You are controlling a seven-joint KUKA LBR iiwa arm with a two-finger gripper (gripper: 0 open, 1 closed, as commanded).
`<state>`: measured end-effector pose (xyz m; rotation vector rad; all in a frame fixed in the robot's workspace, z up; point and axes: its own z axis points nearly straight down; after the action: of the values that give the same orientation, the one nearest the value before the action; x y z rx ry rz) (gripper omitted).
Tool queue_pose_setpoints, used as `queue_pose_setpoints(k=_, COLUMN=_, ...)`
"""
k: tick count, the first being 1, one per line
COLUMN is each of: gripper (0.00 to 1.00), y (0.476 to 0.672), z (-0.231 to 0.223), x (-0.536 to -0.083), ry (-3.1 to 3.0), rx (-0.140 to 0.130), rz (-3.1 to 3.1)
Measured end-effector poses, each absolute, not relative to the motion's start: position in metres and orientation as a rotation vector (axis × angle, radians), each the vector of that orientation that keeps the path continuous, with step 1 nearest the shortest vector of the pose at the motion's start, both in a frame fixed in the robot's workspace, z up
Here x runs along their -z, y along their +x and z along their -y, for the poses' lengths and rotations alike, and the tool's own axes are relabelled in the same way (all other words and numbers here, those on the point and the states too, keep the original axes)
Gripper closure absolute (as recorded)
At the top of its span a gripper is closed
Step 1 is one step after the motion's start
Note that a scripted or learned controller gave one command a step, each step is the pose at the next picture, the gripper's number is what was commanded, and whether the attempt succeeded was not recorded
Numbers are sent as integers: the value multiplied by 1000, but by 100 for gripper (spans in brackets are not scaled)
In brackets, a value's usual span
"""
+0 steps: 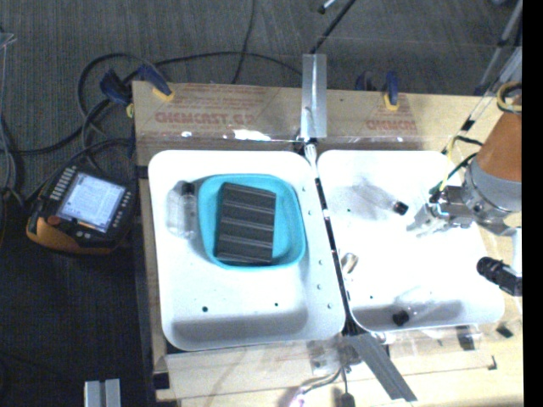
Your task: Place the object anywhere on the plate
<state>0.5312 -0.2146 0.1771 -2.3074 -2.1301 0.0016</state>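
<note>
A cyan plate lies in the left bin. A dark grey ribbed block rests flat on the plate, covering most of its middle. My gripper hangs over the right bin, near its right side and far from the plate. Just left of the gripper lies a clear plastic item with a black cap, close to it but apart. Nothing shows in the gripper's hold.
A clear bottle lies in the left bin against the plate's left rim. A small pale piece sits by the right bin's left wall, and a small black piece near its front edge. A metal divider stands behind the bins.
</note>
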Motion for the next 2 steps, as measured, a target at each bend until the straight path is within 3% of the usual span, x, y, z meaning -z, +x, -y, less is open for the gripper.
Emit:
queue_pose_setpoints(k=1, gripper=0, y=531, z=215, x=-177, ry=-2307, rx=-2, rz=2130)
queue_pose_setpoints(k=2, gripper=0, y=494, z=143, x=-146, ry=-2628, rx=-6, rz=1712)
